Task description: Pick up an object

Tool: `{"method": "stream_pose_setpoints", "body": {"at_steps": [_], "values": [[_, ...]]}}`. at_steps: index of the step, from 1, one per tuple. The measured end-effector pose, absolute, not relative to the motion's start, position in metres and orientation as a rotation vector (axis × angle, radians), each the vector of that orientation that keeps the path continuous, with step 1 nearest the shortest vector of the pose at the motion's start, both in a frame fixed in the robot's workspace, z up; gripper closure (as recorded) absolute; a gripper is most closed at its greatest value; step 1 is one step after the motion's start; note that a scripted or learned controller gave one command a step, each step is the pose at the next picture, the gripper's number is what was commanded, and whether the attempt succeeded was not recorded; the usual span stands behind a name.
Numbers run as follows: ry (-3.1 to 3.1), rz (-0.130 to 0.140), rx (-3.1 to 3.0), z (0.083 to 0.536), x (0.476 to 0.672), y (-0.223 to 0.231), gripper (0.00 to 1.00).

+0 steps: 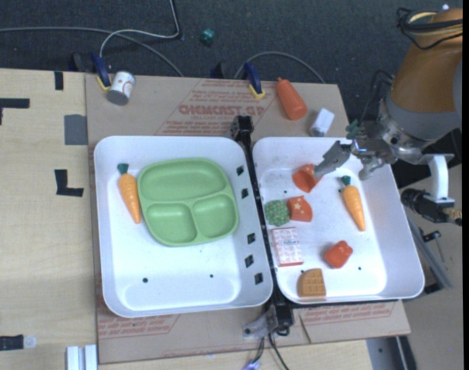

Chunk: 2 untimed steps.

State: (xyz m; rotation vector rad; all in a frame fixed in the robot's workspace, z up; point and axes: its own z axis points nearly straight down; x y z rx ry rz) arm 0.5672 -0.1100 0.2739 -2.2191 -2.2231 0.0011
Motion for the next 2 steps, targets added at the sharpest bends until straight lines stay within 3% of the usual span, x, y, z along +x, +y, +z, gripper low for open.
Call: {"method": "stream_pose_setpoints", "body": {"at_steps": [1,2], "values": [[-2.221,0.004,-2.217,0.174,0.631,-0.121,0.0],[-2.226,-0.001,-2.223,0.086,0.669,-0.154,0.0]]}}
